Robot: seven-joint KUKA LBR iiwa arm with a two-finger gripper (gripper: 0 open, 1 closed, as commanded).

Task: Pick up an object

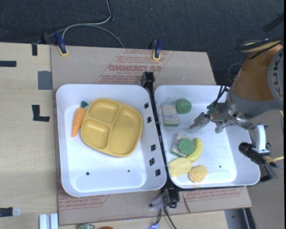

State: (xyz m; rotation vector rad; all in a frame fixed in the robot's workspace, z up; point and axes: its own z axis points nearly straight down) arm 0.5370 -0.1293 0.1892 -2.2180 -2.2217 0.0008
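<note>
My gripper [209, 124] hangs over the middle of the right bin [229, 173], its fingers spread open with nothing between them. To its left lie a green ball [183, 106] and a small checkered packet [169, 114]. Below it are a green patterned piece [183, 146] and a yellow banana [198, 150] touching each other. Nearer the bin's front edge sit a pale yellow piece [179, 167] and a corn cob [198, 174].
The left bin [105, 180] holds a yellow divided plate [111, 127] and an orange carrot [77, 120] along its left side. The arm's grey body [255, 87] covers the right bin's far right part. A black divider [155, 128] runs between the bins.
</note>
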